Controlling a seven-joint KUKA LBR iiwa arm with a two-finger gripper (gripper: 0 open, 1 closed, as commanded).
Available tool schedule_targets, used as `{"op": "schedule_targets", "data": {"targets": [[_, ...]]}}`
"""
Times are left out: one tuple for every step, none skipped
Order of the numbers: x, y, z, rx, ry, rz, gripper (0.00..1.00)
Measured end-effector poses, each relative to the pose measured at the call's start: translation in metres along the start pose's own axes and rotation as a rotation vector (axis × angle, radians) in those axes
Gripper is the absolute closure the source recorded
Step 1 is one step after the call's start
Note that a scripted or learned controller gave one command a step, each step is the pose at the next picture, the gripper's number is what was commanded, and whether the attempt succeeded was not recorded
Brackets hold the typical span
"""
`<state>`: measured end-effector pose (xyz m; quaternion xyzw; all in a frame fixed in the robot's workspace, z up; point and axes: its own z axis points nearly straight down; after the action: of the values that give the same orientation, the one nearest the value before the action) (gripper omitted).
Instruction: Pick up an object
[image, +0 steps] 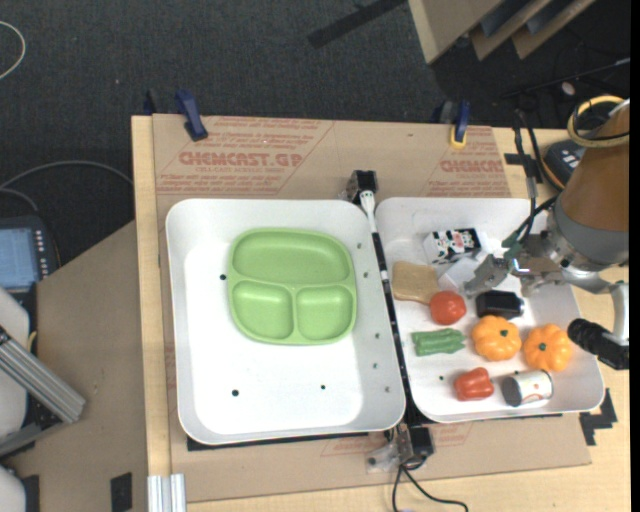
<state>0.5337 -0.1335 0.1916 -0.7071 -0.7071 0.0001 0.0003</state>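
The right bin (400, 215) holds several small items: a black-and-white packet (452, 241), a tan bread slice (415, 281), a red tomato (448, 307), a green vegetable (438, 343), two orange pumpkins (497, 338) (547, 347), a red pepper (474, 383) and a white-and-black cylinder (527, 387). My gripper (497, 280) hangs low over the bin's middle, just right of the bread and above a black object (499, 303). Nothing can be seen held in it.
The left bin (200, 350) carries a green three-compartment plate (293, 285). A black clip (362, 184) sits at the top of the seam between the bins. The arm's orange band (600, 185) overhangs the right bin's far right corner.
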Motion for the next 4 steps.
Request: {"op": "schedule_targets", "data": {"targets": [[0.034,-0.056,0.11,0.004,0.003,-0.001,0.0],[0.031,-0.054,0.097,-0.004,-0.002,0.002,1.0],[0.103,-0.053,-0.011,-0.011,0.001,-0.009,1.0],[0.169,-0.054,-0.05,-0.006,0.002,-0.009,1.0]]}}
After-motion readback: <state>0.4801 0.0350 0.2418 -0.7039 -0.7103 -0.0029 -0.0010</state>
